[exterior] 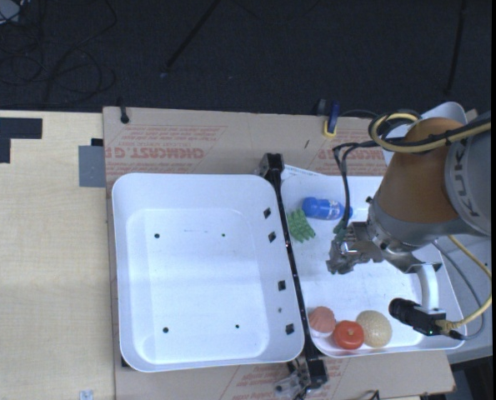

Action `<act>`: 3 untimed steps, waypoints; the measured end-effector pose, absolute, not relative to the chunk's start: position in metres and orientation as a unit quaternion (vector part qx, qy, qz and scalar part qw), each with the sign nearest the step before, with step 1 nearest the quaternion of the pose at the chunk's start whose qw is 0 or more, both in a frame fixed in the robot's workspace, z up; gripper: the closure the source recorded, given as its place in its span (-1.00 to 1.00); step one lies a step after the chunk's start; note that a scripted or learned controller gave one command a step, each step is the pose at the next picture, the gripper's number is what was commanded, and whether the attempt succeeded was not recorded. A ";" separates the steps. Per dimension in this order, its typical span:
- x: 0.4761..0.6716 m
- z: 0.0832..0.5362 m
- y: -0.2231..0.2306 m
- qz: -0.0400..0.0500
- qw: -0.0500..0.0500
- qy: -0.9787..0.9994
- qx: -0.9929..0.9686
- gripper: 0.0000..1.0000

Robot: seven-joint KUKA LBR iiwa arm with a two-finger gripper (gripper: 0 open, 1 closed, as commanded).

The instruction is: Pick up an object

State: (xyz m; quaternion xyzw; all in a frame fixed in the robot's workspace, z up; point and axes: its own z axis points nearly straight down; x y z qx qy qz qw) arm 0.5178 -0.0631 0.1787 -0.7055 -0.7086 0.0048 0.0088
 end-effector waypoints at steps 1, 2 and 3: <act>0.551 0.233 0.022 -0.002 0.000 -0.711 -0.704 1.00; 0.547 0.346 0.130 -0.005 -0.001 -0.712 -0.702 1.00; 0.552 0.266 0.165 0.003 0.002 -0.708 -0.706 1.00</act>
